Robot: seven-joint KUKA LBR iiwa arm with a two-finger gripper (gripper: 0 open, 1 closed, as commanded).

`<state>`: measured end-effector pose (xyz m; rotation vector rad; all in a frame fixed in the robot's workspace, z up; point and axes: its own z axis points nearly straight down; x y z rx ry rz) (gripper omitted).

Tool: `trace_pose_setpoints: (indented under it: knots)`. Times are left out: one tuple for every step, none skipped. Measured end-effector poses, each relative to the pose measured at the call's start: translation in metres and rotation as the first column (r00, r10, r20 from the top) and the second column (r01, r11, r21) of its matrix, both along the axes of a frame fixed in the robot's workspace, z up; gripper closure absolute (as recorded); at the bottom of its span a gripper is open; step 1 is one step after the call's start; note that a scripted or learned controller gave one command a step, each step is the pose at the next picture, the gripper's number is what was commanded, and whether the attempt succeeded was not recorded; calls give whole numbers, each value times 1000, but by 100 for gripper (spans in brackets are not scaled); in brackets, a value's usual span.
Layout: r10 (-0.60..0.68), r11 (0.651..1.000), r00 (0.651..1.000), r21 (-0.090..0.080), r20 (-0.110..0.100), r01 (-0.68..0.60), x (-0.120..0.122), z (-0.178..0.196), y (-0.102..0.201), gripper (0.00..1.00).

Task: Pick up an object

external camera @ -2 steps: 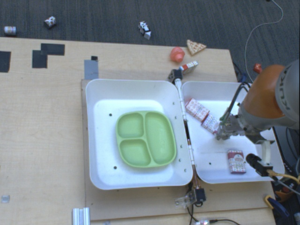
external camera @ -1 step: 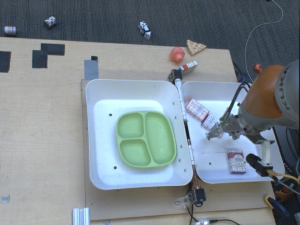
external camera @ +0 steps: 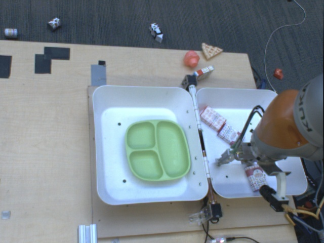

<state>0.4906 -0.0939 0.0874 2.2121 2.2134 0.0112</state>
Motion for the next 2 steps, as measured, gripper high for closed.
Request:
trace_pose_setpoints:
  knots:
    - [1, 1000, 1000, -1, 6, -1, 2, 11, 0, 100]
    - [1, 1000, 1000, 0, 6, -1, 2, 11, 1, 0]
